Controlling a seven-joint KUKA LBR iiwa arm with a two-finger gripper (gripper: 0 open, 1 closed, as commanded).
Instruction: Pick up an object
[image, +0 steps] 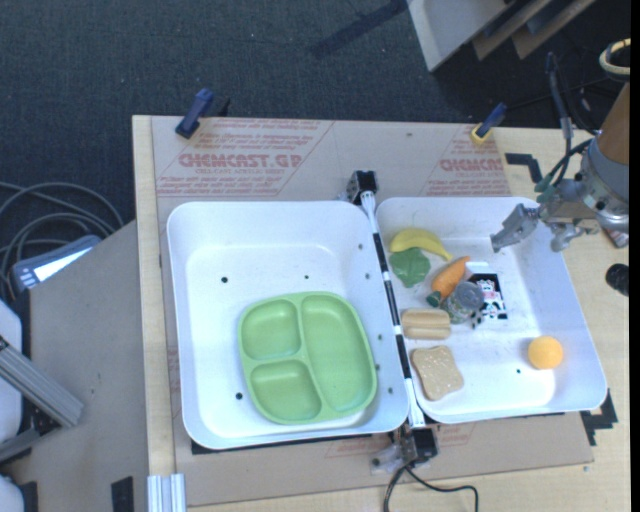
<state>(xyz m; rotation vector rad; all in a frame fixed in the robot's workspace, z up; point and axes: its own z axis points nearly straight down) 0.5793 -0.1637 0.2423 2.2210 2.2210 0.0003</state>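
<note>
Tool (522, 226): you'll find it over the upper right part of the right bin, grey, reaching in from the right; one grey finger juts left and down above the bin floor. You cannot tell from this angle how far its fingers stand apart, and nothing shows between them.
Arm (600, 185): grey, entering at your right edge, with cables running up behind it.
Right bin (560, 290): white and shallow; it carries all the loose items, clustered toward its left wall.
Banana (420, 241): yellow, curved, near the upper left of the right bin, well left of the tool.
Green item (409, 266): leafy-looking toy vegetable, just below the banana and touching it.
Carrot (449, 278): orange, lying at a slant, just right of the green item.
Grey item (465, 300): small, roundish, at the carrot's lower end; what it is you cannot tell.
Card (489, 296): black-and-white printed square just beside the grey item; its print is too small to read.
Bread roll (425, 323): tan, lying crosswise by the left wall.
Toast slice (437, 371): tan, flat, just below the roll.
Orange ball (545, 352): alone in the lower right, well apart from the rest.
Left bin (200, 300): white, holding a green divided plate (305, 357) with three compartments.
Counter (245, 155): brown board printed in red; you can read "CHEMCAST" repeated behind both bins, the finer lines are illegible.
Clamps: blue one (193, 113) at the back left, a blue and yellow one (488, 121) at the back right.
</note>
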